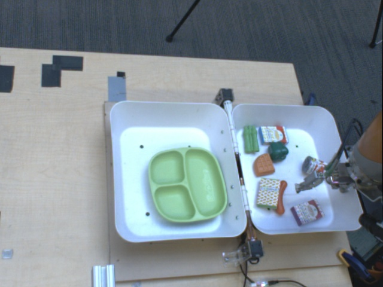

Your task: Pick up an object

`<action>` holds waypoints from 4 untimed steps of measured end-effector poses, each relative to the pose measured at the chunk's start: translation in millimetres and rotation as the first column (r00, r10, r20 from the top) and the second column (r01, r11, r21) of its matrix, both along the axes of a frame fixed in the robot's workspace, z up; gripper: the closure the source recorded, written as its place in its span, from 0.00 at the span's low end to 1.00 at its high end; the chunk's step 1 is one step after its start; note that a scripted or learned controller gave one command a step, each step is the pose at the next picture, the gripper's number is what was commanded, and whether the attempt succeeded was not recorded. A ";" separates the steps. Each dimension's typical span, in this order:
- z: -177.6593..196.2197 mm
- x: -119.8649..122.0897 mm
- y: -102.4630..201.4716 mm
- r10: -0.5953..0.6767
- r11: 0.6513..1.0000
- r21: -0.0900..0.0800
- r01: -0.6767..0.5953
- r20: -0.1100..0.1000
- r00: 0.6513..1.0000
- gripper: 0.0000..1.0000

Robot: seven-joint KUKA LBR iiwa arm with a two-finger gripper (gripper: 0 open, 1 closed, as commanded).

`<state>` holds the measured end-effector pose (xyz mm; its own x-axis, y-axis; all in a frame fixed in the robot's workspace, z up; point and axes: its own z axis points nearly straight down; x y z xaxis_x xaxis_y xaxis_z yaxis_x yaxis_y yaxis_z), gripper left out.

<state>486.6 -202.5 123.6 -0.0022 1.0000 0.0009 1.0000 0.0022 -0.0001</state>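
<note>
Two white bins side by side on the wooden table (54, 178). Left bin (128, 184) holds a green three-compartment plate (187, 185), lying flat near the bin's middle.

Right bin (328, 124) has all the small stuff:
- green ridged piece (250, 138) at the upper left, upright along the divider side
- small printed packet (271, 134) just right of it, touching or nearly so
- dark green rounded object (277, 152) just below the packet
- orange-brown chunk (263, 165) left of centre
- yellow patterned block (268, 193) below that, with an orange carrot-like stick (281, 197) along its right edge, touching
- purple-edged packet (306, 212) in the lower right, tilted

Arm enters from the right edge; the tool (310, 176) sits low over the right side of the right bin — between the dark green object and the purple-edged packet, touching neither that I can see. Metallic finger parts are visible but too small and blurred: can't tell whether it's released or clenched, and nothing is visibly between the fingers.

Grey carpet beyond the table, with a dark stand leg (190, 11) crossing it at the top.
</note>
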 end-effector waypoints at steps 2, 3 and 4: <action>-26.6 3.2 20.7 0.002 1.000 -0.004 -0.002 0.011 1.000 1.00; 61.2 1.2 122.8 0.002 1.000 0.000 -0.002 0.004 1.000 1.00; 60.8 3.2 190.2 0.003 1.000 0.000 -0.003 0.003 1.000 1.00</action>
